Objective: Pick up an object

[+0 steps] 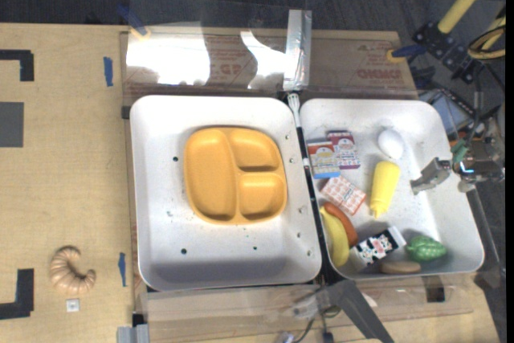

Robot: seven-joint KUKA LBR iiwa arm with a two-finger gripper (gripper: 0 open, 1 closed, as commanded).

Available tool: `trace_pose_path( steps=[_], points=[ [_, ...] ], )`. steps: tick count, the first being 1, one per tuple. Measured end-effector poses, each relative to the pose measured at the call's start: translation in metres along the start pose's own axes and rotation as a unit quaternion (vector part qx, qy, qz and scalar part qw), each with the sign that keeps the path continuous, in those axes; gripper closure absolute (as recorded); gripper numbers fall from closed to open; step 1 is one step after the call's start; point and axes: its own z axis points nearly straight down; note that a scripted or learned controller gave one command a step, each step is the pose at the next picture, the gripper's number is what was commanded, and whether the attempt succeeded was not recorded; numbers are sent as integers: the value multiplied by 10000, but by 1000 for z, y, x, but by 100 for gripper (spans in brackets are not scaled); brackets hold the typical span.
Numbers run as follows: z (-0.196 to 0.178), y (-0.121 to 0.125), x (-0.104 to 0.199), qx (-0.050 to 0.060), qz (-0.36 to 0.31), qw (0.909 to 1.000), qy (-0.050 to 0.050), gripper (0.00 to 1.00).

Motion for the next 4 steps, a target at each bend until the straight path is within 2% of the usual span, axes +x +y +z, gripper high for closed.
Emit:
trace_pose_path(
  steps=[1,2,3,4],
  points=[
    [127,64,-9,53,966,9953,7,0],
    [164,63,9,-27,185,9998,-8,0],
    [152,66,8,-73,190,9998,-14,100],
    [11,83,71,-55,629,9980,2,100]
  ],
)
